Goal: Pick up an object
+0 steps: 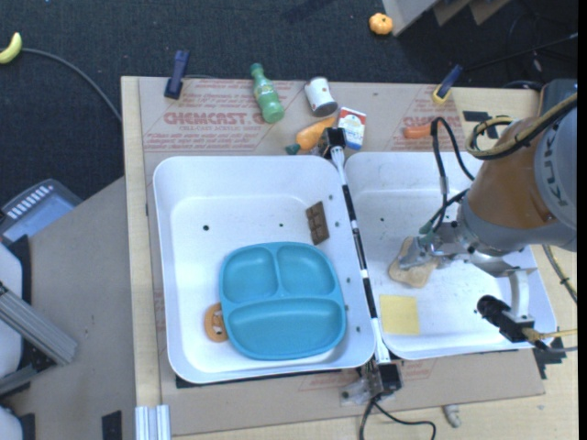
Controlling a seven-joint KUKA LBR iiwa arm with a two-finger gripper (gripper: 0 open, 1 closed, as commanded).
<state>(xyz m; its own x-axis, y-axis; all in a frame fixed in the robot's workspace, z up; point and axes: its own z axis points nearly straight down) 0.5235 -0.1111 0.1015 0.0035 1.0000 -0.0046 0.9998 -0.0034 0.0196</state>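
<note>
Tan lump (410, 268) touching gripper (429, 248).

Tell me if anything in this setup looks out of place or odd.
Several toys lie outside the bins on the board behind them: a green bottle on its side, a small can and a carrot. An orange toy sits on the dark floor beyond the bench.

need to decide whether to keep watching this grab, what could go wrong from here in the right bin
1. The gripper sits right at the edge of the tan lump, so it may catch only a corner and let it slip.
2. The yellow slice lies close below the lump; a push could slide one onto the other.
3. The black cable loops over the right bin near the wrist and might snag as the arm lifts.
</note>
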